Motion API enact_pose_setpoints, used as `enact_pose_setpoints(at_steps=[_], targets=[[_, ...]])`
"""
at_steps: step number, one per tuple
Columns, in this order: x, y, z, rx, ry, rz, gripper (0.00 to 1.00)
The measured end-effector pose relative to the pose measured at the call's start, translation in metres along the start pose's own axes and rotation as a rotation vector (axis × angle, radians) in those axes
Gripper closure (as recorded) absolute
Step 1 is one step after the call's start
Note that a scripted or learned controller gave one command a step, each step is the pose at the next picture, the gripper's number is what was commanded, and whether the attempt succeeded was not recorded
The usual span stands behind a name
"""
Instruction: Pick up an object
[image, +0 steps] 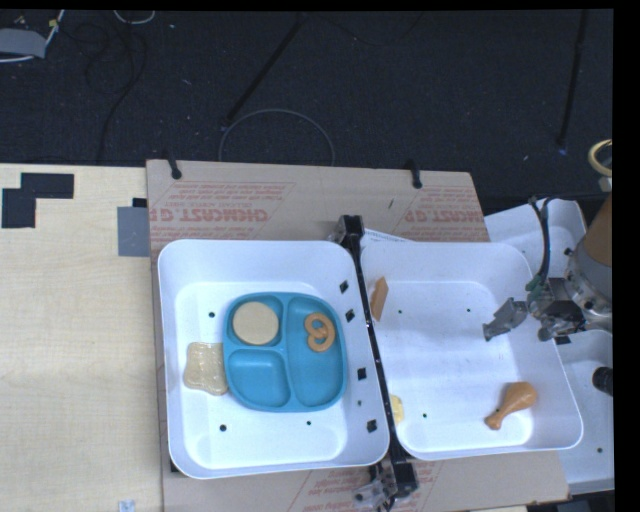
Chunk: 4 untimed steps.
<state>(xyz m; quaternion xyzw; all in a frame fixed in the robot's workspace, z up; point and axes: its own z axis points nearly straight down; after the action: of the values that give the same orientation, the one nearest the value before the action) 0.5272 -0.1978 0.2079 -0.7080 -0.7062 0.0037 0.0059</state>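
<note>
Gripper (503, 322) low, pointing left

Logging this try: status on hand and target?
Hand over right bin, near its right wall, nothing seen in it. Drumstick lies loose below it on bin floor. Nothing in the way between them.

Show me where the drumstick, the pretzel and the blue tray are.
drumstick (513, 402), camera view, on its meaty middle.
pretzel (319, 331), camera view, on its looped dough.
blue tray (262, 378), camera view, on the bare lower-left compartment.
</note>
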Motion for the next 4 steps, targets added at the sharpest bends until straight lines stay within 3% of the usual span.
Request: enact_pose_setpoints(at_steps=[1, 3, 4], targets=[[0.0, 0.003, -0.006, -0.012, -0.003, -0.002, 0.0], [0.003, 0.01, 0.103, -0.008, -0.001, -0.003, 0.0], [0.004, 0.01, 0.121, -0.01, -0.002, -0.001, 0.0]])
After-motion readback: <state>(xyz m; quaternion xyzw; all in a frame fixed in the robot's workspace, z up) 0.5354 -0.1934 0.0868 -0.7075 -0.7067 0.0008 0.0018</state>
